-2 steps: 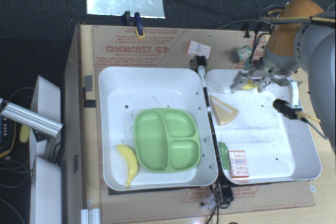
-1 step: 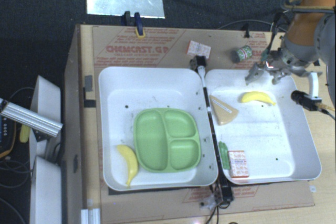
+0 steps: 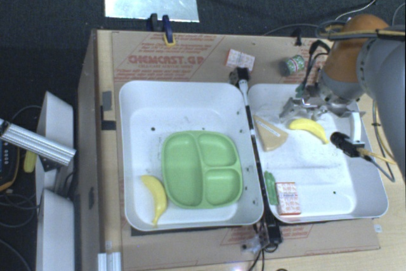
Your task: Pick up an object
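Note:
My gripper (image 3: 299, 108) hangs over the back of the right bin (image 3: 355, 200), reaching in from the right. Just in front of it and slightly right lies a yellow banana (image 3: 309, 129), close to the gripper; I see nothing held. A beige wedge (image 3: 271, 135) rests to the banana's left, near the wall between the bins. At the front of this bin lie a small green packet (image 3: 271, 188) and a red-and-white box (image 3: 287, 197). The left bin (image 3: 136, 111) holds a green divided plate (image 3: 202, 168) and a second banana (image 3: 155, 197) at its front left.
On the cardboard behind the bins stand a small green-and-white can (image 3: 294, 64) and a white tag (image 3: 240, 59). A blue clamp (image 3: 166, 25) grips the bench's back edge. The right half of the right bin's floor is bare white.

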